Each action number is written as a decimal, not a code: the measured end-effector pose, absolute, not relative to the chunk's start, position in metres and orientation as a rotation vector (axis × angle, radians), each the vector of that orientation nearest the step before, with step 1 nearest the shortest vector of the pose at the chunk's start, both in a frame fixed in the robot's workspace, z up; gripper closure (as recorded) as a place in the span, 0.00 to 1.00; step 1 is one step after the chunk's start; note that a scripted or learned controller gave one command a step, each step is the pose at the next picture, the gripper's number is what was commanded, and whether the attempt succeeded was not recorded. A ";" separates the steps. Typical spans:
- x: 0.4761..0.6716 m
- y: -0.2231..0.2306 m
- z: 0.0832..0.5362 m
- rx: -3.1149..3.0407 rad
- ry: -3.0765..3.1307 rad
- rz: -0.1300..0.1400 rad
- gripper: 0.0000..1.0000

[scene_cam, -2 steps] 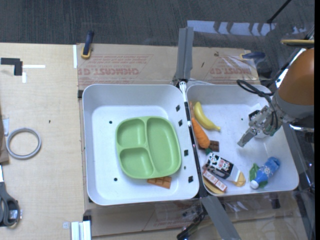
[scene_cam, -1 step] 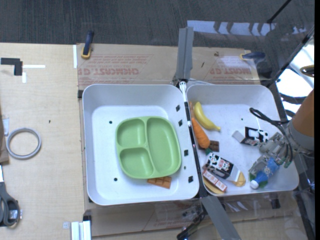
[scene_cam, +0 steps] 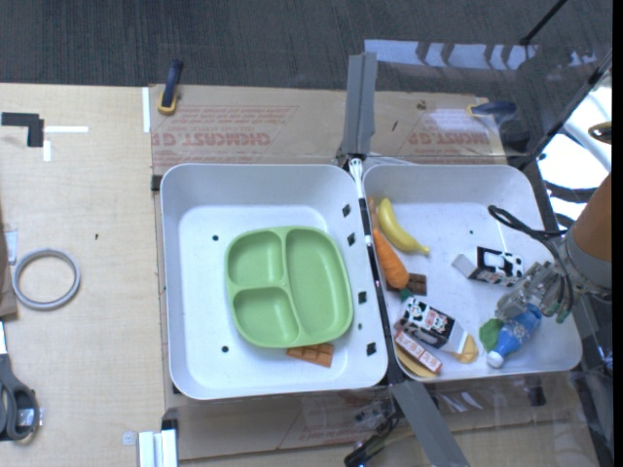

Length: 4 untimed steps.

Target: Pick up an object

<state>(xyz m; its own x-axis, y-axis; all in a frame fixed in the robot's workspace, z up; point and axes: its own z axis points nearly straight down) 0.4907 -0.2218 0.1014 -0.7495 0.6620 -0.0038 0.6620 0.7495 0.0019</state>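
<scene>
You are looking down on a pale wooden bench with a sheet of brown printed cardboard under two shallow white plastic bins set side by side and touching along their inner walls. The left bin holds a light green three-compartment plastic plate near its middle, and a small orange-brown waffle-textured piece lies just beside the plate's near edge, partly tucked under it. The right bin carries the clutter: a yellow banana at its far left, an orange carrot-shaped piece just near of the banana, a small dark brown block touching the carrot's near end, a black-and-white patterned carton nearer still, and a red-and-white flat packet along the near wall beside a yellowish curved slice. A black-and-white printed card lies toward the bin's right side, and a thin black cable loops across the far right corner. The grey arm with its orange band comes in from the right edge, and its two-finger gripper sits low in the right bin's near right corner, directly over a clear plastic bottle with a blue label and a white cap, which lies tilted beside a small green object. You cannot tell from here how the jaws stand, nor whether they touch the bottle. On the bench to the left, well apart from the bins, lies a grey tape ring.
</scene>
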 end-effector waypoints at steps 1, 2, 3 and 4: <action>0.504 -0.188 0.260 0.986 2.978 0.000 1.00; 0.560 -0.222 0.292 0.731 3.050 -0.002 1.00; 0.610 -0.222 0.117 0.789 3.036 0.000 1.00; 0.604 -0.217 0.275 0.826 3.026 -0.001 1.00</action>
<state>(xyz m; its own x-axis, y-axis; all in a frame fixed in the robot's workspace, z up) 0.6044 -0.2174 0.2754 -0.8614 0.5080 -0.0052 0.5080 0.8614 0.0008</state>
